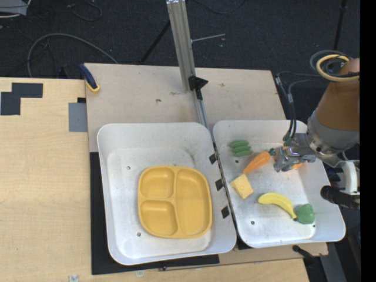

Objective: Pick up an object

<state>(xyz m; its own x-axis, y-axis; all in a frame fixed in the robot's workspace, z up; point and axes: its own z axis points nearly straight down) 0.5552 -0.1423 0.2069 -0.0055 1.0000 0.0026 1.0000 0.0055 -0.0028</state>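
Observation:
The right bin [329, 231] holds a green ridged piece [239, 147], an orange carrot [257, 161], a yellow cheese wedge [242, 187], a yellow banana [277, 202] and a green round piece [304, 214]. My gripper [286, 159] hangs low over the right bin, just right of the carrot's thick end. An orange bit shows beside its fingers. Whether it touches the carrot I cannot tell.
The left bin [114, 157] holds a yellow divided plate [174, 201]. A metal post [182, 40] rises behind the bins. Wooden bench surface lies to the left. The arm's orange band [343, 101] stands over the right bin's far right side.

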